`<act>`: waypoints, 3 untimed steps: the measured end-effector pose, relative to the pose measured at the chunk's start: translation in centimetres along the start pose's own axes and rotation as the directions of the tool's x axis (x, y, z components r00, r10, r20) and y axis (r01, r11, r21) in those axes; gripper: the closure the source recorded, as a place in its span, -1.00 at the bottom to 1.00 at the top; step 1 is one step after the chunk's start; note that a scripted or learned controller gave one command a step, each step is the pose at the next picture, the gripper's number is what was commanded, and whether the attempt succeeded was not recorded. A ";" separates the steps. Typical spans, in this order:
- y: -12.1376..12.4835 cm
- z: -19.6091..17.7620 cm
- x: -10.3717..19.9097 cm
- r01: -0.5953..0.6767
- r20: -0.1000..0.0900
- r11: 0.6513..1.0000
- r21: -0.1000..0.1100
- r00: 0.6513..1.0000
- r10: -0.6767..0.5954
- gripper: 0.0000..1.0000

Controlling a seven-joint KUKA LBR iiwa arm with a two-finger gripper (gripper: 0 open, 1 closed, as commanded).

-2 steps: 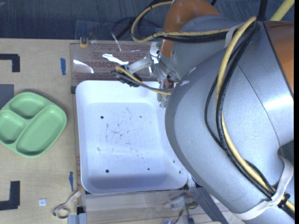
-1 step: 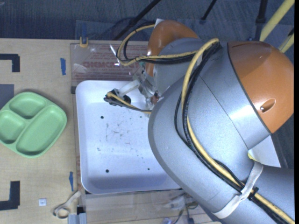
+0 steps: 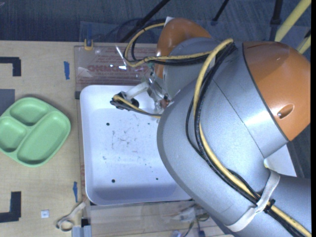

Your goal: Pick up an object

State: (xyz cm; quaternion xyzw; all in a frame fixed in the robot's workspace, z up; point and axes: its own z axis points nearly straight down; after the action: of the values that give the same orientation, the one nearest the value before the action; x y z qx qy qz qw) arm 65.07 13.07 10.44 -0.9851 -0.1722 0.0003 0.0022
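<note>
Gripper (image 3: 159,94): over shallow white bin's (image 3: 98,147) far edge; closure cannot be told.
Green three-compartment plastic plate (image 3: 33,131): pale wooden bench's (image 3: 39,191) left edge; probably light, stiff, slick; take rim.

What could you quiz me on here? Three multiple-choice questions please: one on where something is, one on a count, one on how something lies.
1. Where is the green plate relative to the white bin?
A inside it; B left of it, on the wooden bench; C behind it.
2. How many compartments has the plate?
A two; B three; C five.
3. How does the plate lie?
A hollows facing up; B upside down; C standing on edge.

Answers:
1 B: it sits on the wood, apart from the bin's left wall.
2 B: two smaller hollows and one long one show.
3 A: the hollows open toward the camera above.
</note>
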 end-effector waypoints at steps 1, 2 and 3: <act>0.0 -1.0 0.0 -0.002 0.000 1.000 0.002 1.000 0.002 1.00; 1.5 1.2 0.0 0.016 0.003 1.000 -0.003 1.000 -0.016 1.00; 1.3 0.1 0.1 0.019 0.003 1.000 -0.002 1.000 -0.019 1.00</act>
State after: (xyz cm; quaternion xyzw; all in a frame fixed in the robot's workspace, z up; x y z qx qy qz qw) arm 65.59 11.83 10.29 -0.9834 -0.1816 0.0014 0.0008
